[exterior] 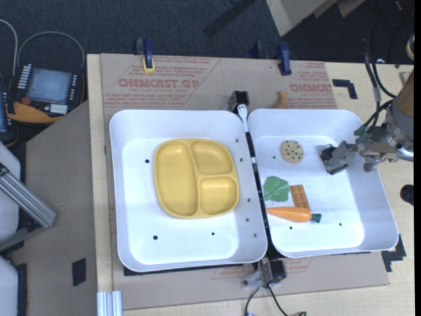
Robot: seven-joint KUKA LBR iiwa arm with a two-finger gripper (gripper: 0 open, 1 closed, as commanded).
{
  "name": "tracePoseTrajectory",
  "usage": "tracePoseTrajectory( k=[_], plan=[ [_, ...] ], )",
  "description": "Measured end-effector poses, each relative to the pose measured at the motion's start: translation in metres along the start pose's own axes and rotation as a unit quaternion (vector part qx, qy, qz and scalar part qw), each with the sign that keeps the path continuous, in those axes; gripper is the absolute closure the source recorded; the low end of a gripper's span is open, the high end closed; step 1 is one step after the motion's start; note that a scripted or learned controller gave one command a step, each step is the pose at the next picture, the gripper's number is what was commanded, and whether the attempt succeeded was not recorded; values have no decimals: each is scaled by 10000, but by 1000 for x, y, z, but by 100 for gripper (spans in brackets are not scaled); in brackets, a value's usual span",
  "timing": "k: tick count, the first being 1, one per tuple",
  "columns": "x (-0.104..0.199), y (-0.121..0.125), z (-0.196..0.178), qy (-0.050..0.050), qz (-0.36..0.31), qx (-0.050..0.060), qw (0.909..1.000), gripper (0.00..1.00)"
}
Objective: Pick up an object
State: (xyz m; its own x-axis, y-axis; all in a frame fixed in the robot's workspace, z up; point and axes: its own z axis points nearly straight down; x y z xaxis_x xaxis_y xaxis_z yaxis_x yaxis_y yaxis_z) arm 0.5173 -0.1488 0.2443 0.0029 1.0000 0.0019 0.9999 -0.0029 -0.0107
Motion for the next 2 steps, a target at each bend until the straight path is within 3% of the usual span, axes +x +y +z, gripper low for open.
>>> tracePoseTrajectory(
  k=[1, 2],
  plan=[
    [0, 2, -5, -10, -15, -54, 10000, 0],
    [-5, 7, 55, 0, -10, -21, 10000, 0]
  ],
)
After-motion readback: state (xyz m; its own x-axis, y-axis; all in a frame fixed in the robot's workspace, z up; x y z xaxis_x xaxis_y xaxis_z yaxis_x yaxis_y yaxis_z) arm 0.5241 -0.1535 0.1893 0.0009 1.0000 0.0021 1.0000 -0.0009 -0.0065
